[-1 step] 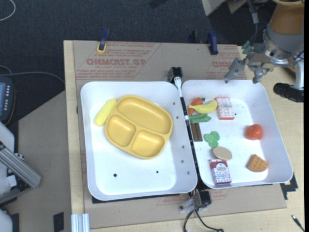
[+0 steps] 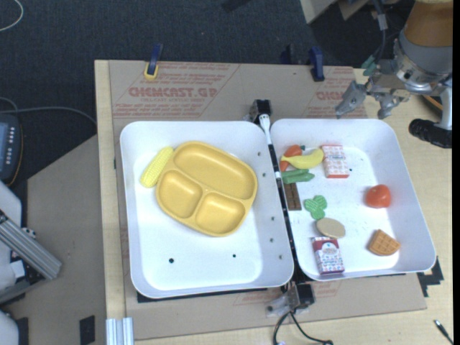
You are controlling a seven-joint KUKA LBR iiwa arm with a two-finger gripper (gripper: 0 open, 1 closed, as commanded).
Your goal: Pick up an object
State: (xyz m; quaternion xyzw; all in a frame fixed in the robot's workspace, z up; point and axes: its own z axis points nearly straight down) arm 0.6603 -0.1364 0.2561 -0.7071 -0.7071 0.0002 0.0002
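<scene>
My gripper (image 2: 368, 103) hangs above the far edge of the right bin (image 2: 410, 165), its two grey fingers spread open with nothing between them. Below it in that bin lie a yellow banana (image 2: 305, 159), a red-and-white carton (image 2: 334, 161), a red tomato (image 2: 378, 196), a green broccoli piece (image 2: 315, 205), a beige oval piece (image 2: 330, 228), an orange waffle wedge (image 2: 383, 244) and a second red carton (image 2: 328, 255). All of these rest on the bin floor, apart from the gripper.
The left bin (image 2: 144, 250) holds a yellow divided tray (image 2: 207, 187) with a corn cob (image 2: 156, 166) beside its left rim. A brown bar (image 2: 292, 195) and a green bean (image 2: 297, 177) lie by the divider. Blue clamps (image 2: 316, 63) grip the board's far edge.
</scene>
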